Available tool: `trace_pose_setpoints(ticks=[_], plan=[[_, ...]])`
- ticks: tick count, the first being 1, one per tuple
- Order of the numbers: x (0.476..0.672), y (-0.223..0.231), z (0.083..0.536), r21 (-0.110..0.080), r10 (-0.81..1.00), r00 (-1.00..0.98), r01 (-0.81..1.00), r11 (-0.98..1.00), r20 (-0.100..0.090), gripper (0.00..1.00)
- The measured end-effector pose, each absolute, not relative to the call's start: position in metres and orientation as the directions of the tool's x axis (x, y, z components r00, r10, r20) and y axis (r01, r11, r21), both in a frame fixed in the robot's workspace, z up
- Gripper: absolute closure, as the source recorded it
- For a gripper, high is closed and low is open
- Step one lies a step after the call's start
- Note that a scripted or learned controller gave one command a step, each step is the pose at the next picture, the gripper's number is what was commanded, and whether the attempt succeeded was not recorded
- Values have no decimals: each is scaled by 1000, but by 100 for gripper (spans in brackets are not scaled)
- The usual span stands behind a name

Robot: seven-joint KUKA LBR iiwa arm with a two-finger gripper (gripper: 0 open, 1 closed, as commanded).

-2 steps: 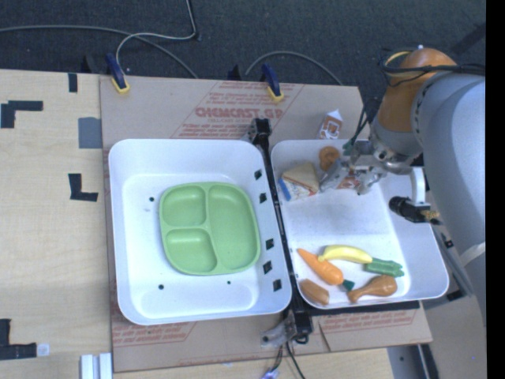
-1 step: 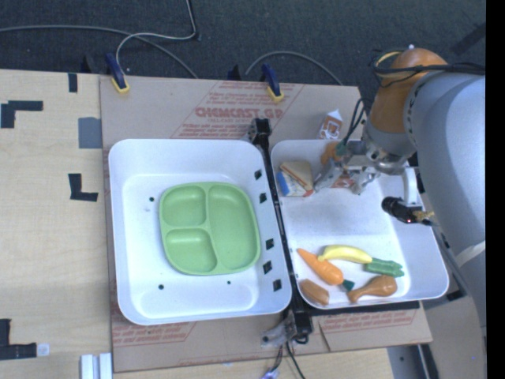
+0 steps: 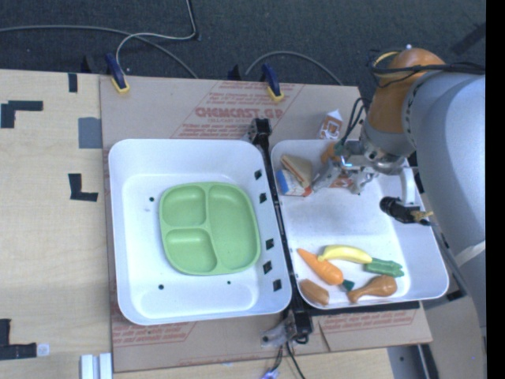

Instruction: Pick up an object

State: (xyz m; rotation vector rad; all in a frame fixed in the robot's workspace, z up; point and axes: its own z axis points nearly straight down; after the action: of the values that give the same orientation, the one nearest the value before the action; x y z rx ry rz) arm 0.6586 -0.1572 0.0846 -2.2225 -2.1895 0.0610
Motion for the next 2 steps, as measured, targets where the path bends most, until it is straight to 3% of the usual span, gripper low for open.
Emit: trace_pose_setpoints(ticks=[1, 2], plan=[[549, -154, 86, 1, 1000, 1, 1000, -1, -2, 0], [595, -101, 86, 5, 1000, -3, 1000, 3, 0, 0]])
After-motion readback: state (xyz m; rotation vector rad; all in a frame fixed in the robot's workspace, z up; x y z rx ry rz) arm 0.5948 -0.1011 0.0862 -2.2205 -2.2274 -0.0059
